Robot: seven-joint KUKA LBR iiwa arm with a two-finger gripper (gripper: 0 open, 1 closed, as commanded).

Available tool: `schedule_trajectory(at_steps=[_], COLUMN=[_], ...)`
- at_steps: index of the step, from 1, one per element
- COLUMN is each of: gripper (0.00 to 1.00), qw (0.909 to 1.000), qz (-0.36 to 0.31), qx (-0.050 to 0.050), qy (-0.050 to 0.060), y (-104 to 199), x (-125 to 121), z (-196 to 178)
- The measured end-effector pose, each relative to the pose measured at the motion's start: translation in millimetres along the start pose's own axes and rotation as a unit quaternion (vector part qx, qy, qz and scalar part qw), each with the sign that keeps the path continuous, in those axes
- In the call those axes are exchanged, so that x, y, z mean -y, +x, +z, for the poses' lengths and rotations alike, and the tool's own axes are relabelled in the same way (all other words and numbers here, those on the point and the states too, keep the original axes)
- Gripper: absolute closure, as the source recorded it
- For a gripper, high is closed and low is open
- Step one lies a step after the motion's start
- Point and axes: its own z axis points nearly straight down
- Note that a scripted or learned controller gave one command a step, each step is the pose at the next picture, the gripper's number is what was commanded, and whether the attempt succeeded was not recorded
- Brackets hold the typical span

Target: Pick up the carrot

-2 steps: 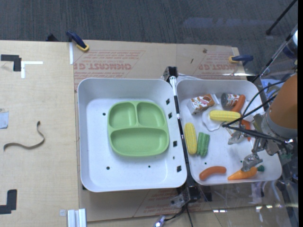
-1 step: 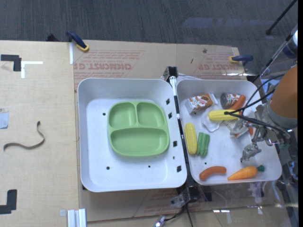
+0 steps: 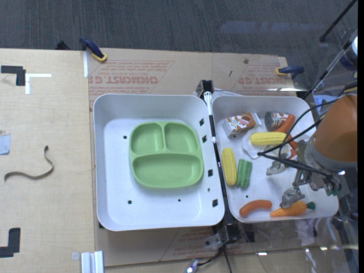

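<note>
Fingers [image 3: 290, 199] unreadable, spread or clenched impossible to tell. Gripper [image 3: 292, 197] poised just above carrot [image 3: 291, 210], lying on floor at near right of right bin [image 3: 267, 97]. Grasp and lift not yet done.

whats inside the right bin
The right bin holds two corn cobs, a green pod, a sausage, the carrot and two packets. The arm covers its right side.

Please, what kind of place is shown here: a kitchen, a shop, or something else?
Probably a robotics lab bench, not a kitchen. Two white bins sit on clamped cardboard, the food, like the carrot and corn, looks like toys, and a robot arm reaches in.
</note>
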Motion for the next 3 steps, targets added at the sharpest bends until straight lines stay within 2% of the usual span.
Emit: schedule_trajectory(at_steps=[1, 2, 3], gripper=[0.00, 0.00, 0.00], qw=[0.9923, 0.9972, 0.9894], qz=[-0.124, -0.074, -0.145], qx=[0.002, -0.007, 0.001], qy=[-0.005, -0.003, -0.003], y=[-1.1, -54.9, -10.8], x=[5.1, 58.0, 48.7], z=[0.7, 4.5, -0.5])
